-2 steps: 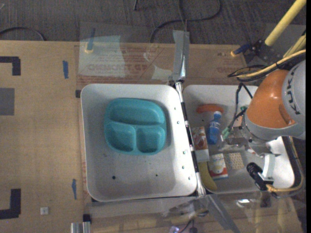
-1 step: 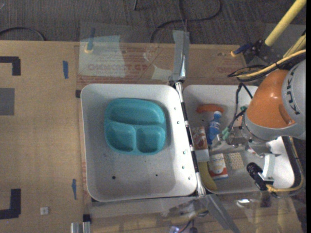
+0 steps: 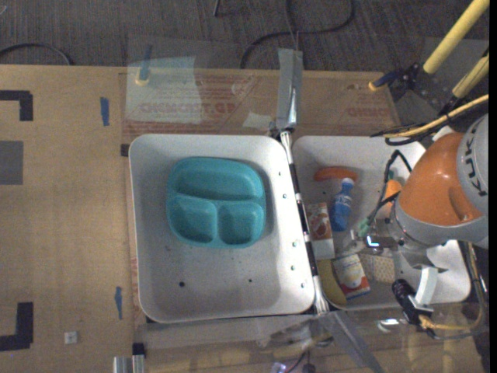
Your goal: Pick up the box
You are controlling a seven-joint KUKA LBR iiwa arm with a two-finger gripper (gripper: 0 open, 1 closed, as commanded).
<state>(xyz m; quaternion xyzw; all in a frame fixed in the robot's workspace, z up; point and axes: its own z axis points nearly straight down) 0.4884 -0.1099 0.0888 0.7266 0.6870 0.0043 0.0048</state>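
A small red-and-white box (image 3: 319,222) lies flat in the right bin (image 3: 458,286), close against its left wall. My gripper (image 3: 373,243) hangs low over the middle of that bin, to the right of the box and a little apart from it. The grey wrist and orange band (image 3: 435,189) cover most of the gripper from above. Nothing can be seen held in it.
A blue bottle (image 3: 342,206) and an orange item (image 3: 335,174) lie just behind the gripper. A white-and-orange packet (image 3: 352,274) on a yellow piece (image 3: 329,284) sits in front of it. The left bin (image 3: 155,286) holds a teal divided tray (image 3: 217,201).
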